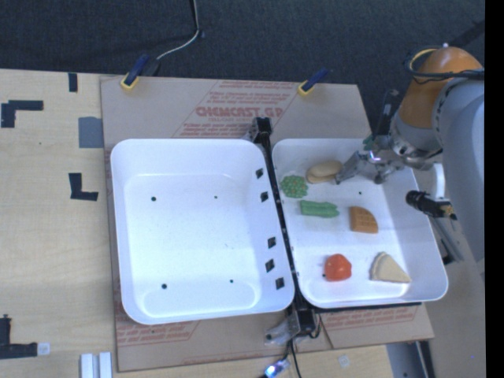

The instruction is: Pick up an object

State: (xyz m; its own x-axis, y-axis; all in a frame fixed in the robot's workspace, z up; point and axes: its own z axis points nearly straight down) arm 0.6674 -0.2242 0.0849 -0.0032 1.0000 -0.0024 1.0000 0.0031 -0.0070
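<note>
Arm: the grey arm with its orange band reaches in from the right, over the far right part of the right bin.
Gripper: the gripper hangs low near the back of the right bin, just right of the tan bread-like piece; its fingers stand apart with nothing between them.
Candidates: the tan piece lies at the back of the right bin, the green round piece just to its left, the long green piece in front of it, the orange wedge toward the middle, the red piece and the pale wedge at the front.
Left bin: the left bin sits alongside, its wall touching the right bin's.
Step in hand: likely lining up on the tan piece, the nearest thing.
Doing it well: centre the open fingers across the tan piece's short side, come down until the tips pass its widest part, then close.
Watch for: the green round piece close by, which a finger could nudge; the bin wall behind.
Check: lift only a little first and see that the piece rises with the fingers.
</note>
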